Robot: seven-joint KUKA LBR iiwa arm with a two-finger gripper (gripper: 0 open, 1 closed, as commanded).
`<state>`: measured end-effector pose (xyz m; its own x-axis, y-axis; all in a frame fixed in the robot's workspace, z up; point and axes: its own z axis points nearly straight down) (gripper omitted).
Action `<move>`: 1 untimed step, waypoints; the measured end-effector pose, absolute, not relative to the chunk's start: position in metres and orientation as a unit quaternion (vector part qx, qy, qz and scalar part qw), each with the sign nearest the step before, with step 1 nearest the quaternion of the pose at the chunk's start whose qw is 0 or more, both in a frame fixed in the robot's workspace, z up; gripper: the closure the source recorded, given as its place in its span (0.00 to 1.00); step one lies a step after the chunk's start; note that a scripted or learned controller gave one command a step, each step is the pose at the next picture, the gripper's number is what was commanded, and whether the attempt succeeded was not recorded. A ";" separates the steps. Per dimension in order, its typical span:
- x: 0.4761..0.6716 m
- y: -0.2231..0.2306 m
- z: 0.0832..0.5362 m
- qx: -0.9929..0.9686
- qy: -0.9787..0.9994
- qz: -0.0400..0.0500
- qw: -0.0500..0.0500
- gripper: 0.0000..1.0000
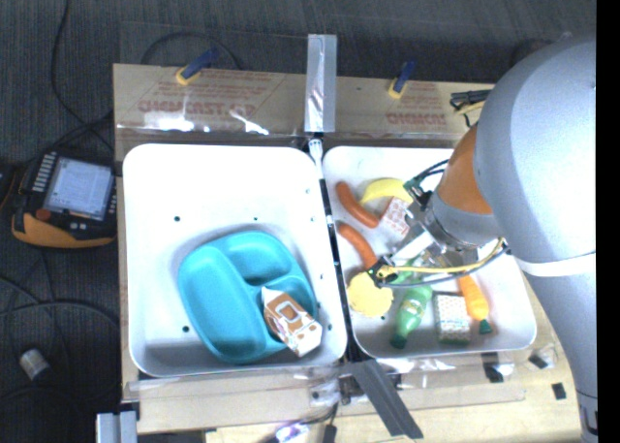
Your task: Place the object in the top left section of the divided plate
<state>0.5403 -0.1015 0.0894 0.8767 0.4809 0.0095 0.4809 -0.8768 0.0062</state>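
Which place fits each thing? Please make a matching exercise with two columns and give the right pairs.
Things:
1. plate
2. carton
3. bottle
4. carrot

Places:
A. right bin, beside a yellow disc
B. on the plate's right part
C. left bin
D. right bin, near its right wall

Pairs: 1-C, 2-B, 3-A, 4-D

Robotics lab setup. Plywood bench (242, 102) clamped and taped at the frame's top, bearing two white bins (155, 189) of toy food. Dark carpet floor (58, 44) with loose cables. Handheld control pendant (68, 194) lies at left. Grey industrial arm (542, 160) enters at right.
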 end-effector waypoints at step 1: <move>0.514 -0.098 0.090 0.904 0.427 0.005 0.006 1.00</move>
<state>0.5144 -0.0975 0.0897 0.6358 0.7718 0.0048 0.7717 -0.6358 0.0153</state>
